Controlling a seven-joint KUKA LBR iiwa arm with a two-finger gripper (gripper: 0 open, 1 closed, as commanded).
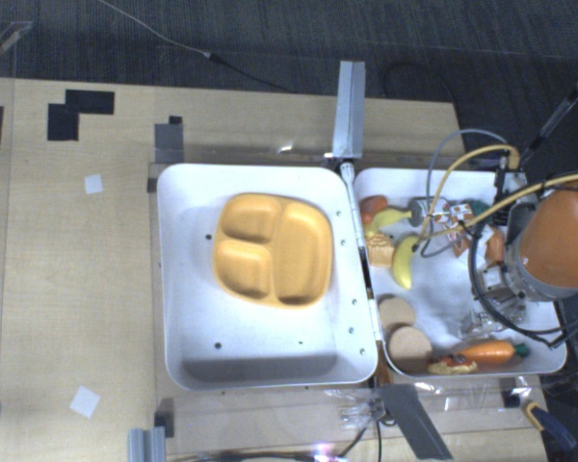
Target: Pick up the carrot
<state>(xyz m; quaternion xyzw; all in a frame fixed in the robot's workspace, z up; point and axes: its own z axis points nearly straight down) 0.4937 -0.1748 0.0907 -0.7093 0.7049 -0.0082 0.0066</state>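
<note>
Down in the near right corner of the right bin (549,362) lies the carrot (489,352), orange with a green tip at its right end, stretched out along the bin's front wall so that its long axis runs left to right across our view. We read the gripper (484,318) as hanging just above it, a little toward the bin's far side, under the arm's orange band (564,241) (the metal parts there are tangled with cables, so we cannot tell how the hand is set). Nothing shows the carrot being held; it rests on the bin floor.

What the next move turns on, in our judgement, is a short drop toward the front wall, with the closing direction set across the carrot's length rather than along it. The wall sits close behind it, which could crowd the approach.

Further out, two brown round pieces (405,327) and a banana (405,260) lie to the left, and the left bin (188,287) holds a yellow divided plate (274,248).
</note>
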